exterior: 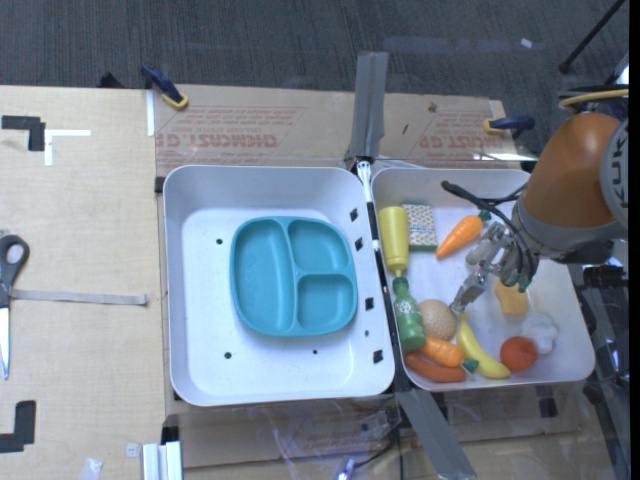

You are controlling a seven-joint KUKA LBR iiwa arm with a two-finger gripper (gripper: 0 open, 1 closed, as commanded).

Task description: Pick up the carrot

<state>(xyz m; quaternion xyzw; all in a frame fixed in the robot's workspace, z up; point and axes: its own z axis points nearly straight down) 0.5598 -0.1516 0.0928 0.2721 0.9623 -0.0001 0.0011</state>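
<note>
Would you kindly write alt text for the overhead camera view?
A gripper hangs over the right bin of toy food, just below the carrot lying near a yellow bottle. The left bin holds a teal divided plate.

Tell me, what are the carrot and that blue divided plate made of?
Carrot: probably toy plastic, given its even orange colour and smooth, slightly glossy skin. Blue divided plate: likely moulded plastic, uniform teal with soft rounded ridges and a dull sheen. Neither can be confirmed by sight alone.

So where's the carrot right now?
The carrot lies in the right bin, toward its far side, just right of the yellow bottle and the speckled sponge, with the gripper a little below it.
</note>
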